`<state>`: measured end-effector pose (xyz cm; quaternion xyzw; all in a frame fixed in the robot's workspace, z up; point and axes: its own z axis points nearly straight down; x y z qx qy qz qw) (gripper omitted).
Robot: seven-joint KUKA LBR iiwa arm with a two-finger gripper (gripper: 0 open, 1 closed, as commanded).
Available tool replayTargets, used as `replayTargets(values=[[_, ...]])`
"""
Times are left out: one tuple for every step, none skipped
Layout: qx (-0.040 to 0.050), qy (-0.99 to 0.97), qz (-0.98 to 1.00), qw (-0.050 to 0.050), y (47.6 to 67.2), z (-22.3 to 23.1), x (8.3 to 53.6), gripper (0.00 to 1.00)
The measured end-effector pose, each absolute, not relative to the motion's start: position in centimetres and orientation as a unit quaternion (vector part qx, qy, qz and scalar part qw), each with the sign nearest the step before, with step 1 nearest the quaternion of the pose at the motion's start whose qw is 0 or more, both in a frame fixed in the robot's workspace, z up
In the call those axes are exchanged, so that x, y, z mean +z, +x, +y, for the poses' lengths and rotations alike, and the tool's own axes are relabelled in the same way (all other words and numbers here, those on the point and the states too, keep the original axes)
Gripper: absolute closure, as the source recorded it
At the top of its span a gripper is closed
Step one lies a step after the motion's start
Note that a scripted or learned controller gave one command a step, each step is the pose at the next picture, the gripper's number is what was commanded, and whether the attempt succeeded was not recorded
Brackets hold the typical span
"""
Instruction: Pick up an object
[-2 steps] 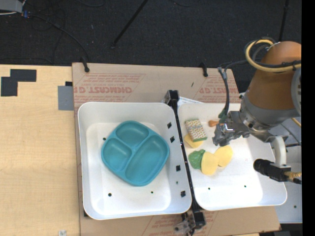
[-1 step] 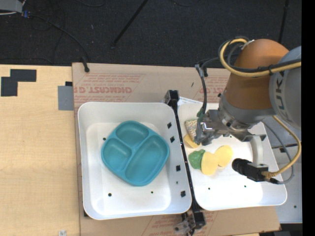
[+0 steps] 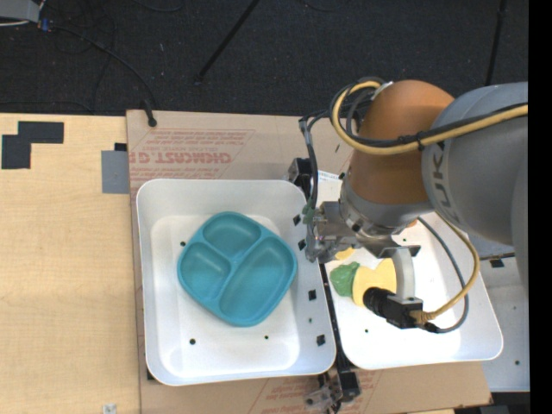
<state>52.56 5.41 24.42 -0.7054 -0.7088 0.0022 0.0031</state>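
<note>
**Arm Crowds the Bin Wall, Grasp Unconfirmed**

Camera view: you see the grey arm with its orange band (image 3: pixel 401 145) bent low over the right-hand shallow white bin (image 3: pixel 470 343). Its gripper (image 3: pixel 319 234) is down by that bin's left wall, close to the neighbouring left-hand shallow white bin (image 3: pixel 164 352). The wrist covers the gripper's working end, so you cannot tell whether it is wide, narrow or closed on anything.

Just beside it in the right bin lie a small green lumpy object (image 3: pixel 344 278) and a flat yellow piece (image 3: pixel 380 274). They touch each other and sit partly under the arm, which makes them the likeliest candidates for the pick. A teal three-compartment plastic plate (image 3: pixel 237 267) lies flat in the middle of the left bin, apart from the gripper.

Your main risk is probably the wall. A gripper working this near it could catch the rim and shift the bin. Because the green and yellow things touch, a closing grip may pinch both or push one aside and come up with nothing. With the contact hidden, treat any grasp as unproven until a lift shows something held.
</note>
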Motion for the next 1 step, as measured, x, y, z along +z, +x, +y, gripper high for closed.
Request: replayTargets(values=[[0.0023, -0.706, -0.709, 0.003, 52.57, 10.39, 22.67, 1.0]])
